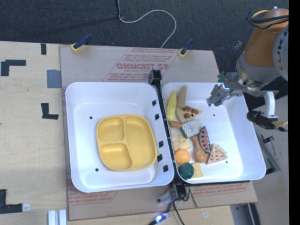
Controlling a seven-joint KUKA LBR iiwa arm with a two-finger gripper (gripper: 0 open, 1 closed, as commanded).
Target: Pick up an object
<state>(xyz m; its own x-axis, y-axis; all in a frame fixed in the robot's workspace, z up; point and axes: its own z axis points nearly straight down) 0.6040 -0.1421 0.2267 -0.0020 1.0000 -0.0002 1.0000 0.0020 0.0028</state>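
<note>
The grey arm (265,50) with its orange band reaches in from the right, and its pincer (216,96) hangs over the upper part of the right bin (239,139), above bare white floor. Whether the pincer is released or clenched I cannot tell; nothing shows between its tips.

The things to pick lie heaped along the left side of the right bin, apart from the pincer: a banana (171,104) upright against the wall, a pizza slice (190,111) beside it, a watermelon slice (204,138), a triangular cake wedge (216,154), an orange ball (182,157) and a dark green item (186,170) at the near end.

The left bin (79,125) holds a yellow divided tray (125,141), lying flat. Both bins rest on a cardboard sheet (136,64) on the bench (28,139)
</note>
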